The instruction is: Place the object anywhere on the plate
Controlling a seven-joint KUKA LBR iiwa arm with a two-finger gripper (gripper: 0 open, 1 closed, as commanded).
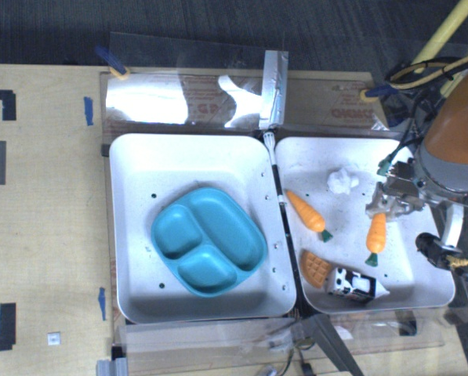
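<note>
Orange carrot (376,236) is hanging upright in the right bin (406,151), clamped at its top between the gripper (388,208) fingers, with the blue plate (208,240) sitting well off to the left in the left bin (132,163).

A pale plywood bench (45,210) fills the left side, marked with black tape corners (5,104) and short blue tape strips (88,110). Beyond its far edge lies dark grey carpet (179,10). Bright light glares off a clear plastic sheet (179,100) along the far edge.
</note>
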